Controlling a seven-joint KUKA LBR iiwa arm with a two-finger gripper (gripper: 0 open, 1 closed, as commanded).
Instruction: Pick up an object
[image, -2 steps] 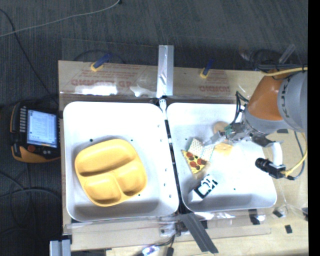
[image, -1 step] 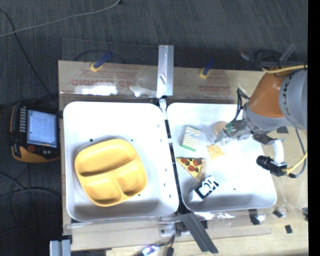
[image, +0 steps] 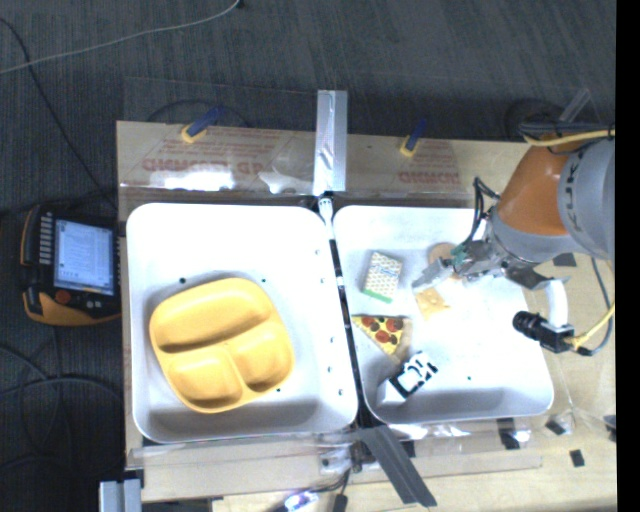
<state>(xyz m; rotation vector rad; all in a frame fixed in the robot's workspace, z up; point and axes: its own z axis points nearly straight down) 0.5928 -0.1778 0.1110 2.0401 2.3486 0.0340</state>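
The right bin (image: 500, 390) holds several small items: a green-and-white speckled block (image: 382, 275), a pizza-slice toy (image: 384, 331), a black-and-white object (image: 412, 375) near the front wall, and a small tan piece (image: 432, 300). My gripper (image: 447, 262) comes in from the right and sits low over the bin's back middle, just above the tan piece and next to a small round tan thing (image: 437, 252). Its fingertips are too small and cluttered to read. The grey arm with its orange band (image: 530, 195) rises behind it.
In the left bin (image: 150, 225) lies a yellow divided tray (image: 221, 343). A central divider (image: 340, 290) separates the bins. A handheld pendant with a screen (image: 72, 263) rests left of the bench. Cables and a black fitting (image: 533, 325) hang by the right bin's right side.
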